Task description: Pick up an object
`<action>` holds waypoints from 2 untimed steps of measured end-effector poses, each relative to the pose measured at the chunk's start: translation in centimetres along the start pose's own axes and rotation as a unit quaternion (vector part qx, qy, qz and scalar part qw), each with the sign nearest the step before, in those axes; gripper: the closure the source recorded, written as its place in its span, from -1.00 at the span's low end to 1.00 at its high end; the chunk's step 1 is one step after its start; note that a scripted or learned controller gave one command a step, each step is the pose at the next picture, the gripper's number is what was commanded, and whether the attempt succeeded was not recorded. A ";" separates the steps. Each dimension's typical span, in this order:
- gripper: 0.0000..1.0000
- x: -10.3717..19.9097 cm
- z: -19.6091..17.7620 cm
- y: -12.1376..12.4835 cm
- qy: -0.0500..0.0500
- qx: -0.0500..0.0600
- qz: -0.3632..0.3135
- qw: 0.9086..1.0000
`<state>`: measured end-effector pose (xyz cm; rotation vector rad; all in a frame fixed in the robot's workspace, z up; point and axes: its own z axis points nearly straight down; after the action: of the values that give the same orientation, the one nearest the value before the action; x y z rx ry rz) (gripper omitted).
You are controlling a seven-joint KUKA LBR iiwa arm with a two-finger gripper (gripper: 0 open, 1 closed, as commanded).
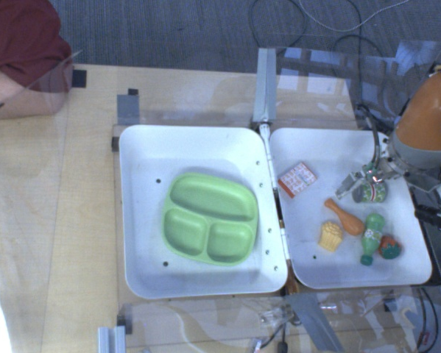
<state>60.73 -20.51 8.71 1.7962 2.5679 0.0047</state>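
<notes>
Two shallow white plastic bins sit side by side on the pale wooden counter [58, 234]. The left bin [143, 271] holds one thing: a light green three-compartment plastic tray [210, 218], lying flat near the middle with bare white floor all round it.

The right bin [308, 267] holds the small things. A small red-and-white patterned box [297, 179] lies near the divider wall. An orange toy drumstick [344, 216] lies mid-bin, with a yellow ridged block [330, 235] just below it. A green plastic bottle [371, 237] lies toward the right wall, touching a red-and-green round toy [389, 248]. A round green-and-white object [370, 191] sits toward the bin's far right.

The end effector [361, 180] hangs directly over that round object, close to the right wall; whether it is spread or closed, I cannot tell. The bin's lower-left floor is bare.
</notes>
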 end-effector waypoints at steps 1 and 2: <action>1.00 0.1 -1.0 0.4 0.000 -0.002 -0.001 1.000; -1.00 0.1 -1.0 0.4 0.000 -0.002 -0.001 1.000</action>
<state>61.03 -20.27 9.75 1.7921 2.5685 0.0112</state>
